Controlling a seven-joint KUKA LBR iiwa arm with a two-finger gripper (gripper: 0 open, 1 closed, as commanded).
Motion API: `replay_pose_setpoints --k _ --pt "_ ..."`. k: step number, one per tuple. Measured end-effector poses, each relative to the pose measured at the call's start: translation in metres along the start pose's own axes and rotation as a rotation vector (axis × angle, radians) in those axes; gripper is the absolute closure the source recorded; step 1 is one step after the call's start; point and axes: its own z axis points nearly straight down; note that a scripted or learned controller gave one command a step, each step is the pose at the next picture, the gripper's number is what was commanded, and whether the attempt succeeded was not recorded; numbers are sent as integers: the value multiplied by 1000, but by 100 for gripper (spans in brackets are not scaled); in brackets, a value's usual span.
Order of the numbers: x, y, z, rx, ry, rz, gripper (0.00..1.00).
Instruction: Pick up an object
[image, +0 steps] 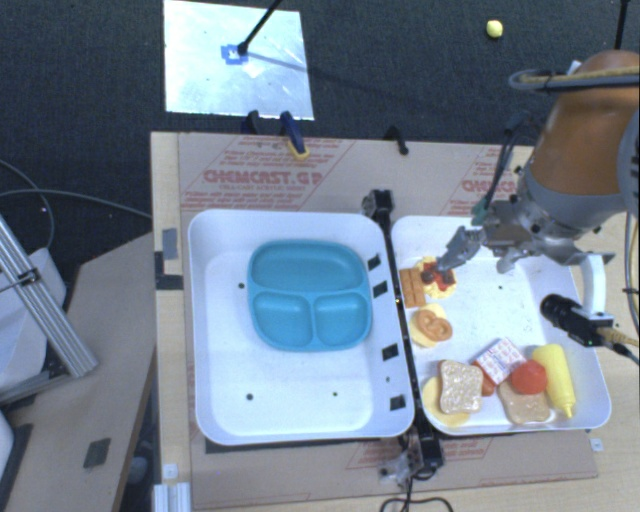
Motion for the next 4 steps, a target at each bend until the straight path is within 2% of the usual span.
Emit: replay_pose_setpoints --k 1,2,3,4 --pt "48 40 -42 -4 2 -3 0" --pt "49 52 60 12 0 6 0" --pt "48 55 43 1 0 2 100" --pt "28 100 107 5 -1 7 100"
